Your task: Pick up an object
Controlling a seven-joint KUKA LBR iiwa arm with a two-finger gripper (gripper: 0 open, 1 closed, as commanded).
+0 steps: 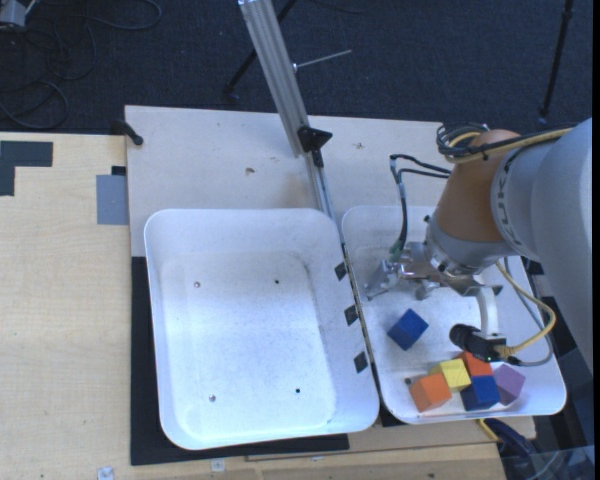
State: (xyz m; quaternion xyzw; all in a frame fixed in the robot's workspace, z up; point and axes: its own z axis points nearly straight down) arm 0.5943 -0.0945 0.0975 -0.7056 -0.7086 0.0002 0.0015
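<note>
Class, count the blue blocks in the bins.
2, both in the right bin: one blue block alone mid-bin, another in the front cluster. The arm may hide more.

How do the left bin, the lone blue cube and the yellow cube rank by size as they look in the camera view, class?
1. Left bin, by far the largest.
2. Lone blue cube.
3. Yellow cube, which looks slightly smaller, though the two cubes are close enough that the ranking between them is unsure.
</note>
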